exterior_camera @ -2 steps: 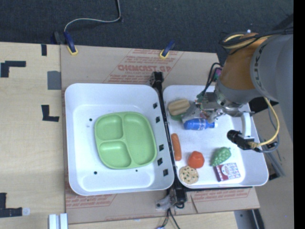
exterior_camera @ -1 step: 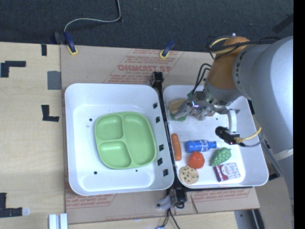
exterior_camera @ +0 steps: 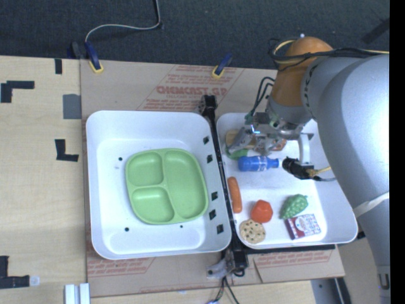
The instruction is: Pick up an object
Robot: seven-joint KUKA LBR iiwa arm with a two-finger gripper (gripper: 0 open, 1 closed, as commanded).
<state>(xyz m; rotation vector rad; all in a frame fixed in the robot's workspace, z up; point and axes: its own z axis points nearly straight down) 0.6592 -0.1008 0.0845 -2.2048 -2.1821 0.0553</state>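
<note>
A: Room around the end effector?

B: Tight. It sits low at the far end of the right white plastic bin, close to the rim shared with the left bin. Blue plastic bottle lies just nearer than it; orange carrot, red tomato, round cookie further toward the near rim.

A: Pose, grip?

B: Grey arm reaches down from the right, wrist pointing down. Can't tell the opening or any hold.

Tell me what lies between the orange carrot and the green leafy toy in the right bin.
In the camera view, a red tomato sits between the orange carrot and the green leafy toy.
</note>
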